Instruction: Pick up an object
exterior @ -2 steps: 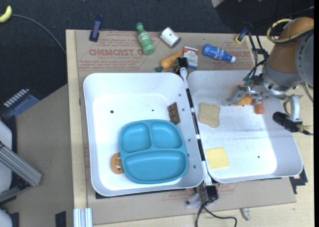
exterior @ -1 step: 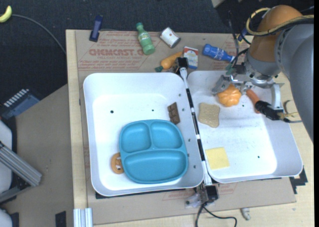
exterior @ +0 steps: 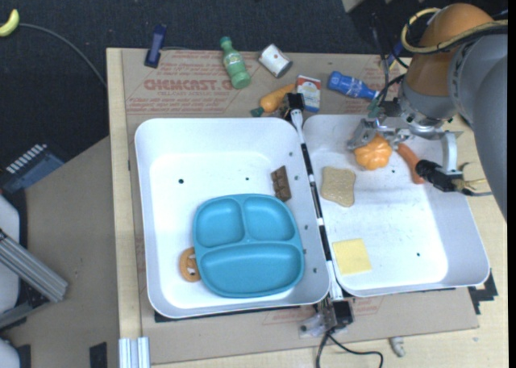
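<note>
You've got 2 white bins. Near edge: the left bin (exterior: 153, 197) holds a blue divided plate (exterior: 246, 245) with a pretzel (exterior: 189, 265) touching its left rim; the right bin (exterior: 451, 237) holds a yellow cheese slice (exterior: 352, 256). Farther in: a brown chocolate piece (exterior: 280, 183) on the left, a tan bread slice (exterior: 339, 186) on the right. At the right bin's far end is an orange lumpy object (exterior: 372, 154), rounded and glossy, directly under the gripper (exterior: 379, 134). Can't tell whether the fingers are open or closed. Bottles and cans lie on the board beyond.
</note>
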You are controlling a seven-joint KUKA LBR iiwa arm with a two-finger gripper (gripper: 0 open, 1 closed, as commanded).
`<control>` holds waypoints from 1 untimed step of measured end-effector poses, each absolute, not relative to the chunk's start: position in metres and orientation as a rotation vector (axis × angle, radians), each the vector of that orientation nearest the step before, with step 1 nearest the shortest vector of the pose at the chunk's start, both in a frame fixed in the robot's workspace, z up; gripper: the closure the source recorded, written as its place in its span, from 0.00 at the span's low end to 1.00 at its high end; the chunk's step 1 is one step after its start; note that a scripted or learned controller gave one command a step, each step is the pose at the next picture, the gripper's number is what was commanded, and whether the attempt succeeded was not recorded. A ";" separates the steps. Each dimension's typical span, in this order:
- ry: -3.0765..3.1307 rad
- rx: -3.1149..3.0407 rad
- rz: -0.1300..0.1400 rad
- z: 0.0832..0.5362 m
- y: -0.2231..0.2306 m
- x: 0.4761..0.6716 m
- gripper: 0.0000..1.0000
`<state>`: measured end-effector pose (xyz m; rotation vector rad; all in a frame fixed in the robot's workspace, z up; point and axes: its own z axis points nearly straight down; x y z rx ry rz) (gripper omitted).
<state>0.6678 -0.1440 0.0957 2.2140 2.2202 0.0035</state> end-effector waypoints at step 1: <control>2.223 2.221 0.001 0.183 -0.093 0.609 1.00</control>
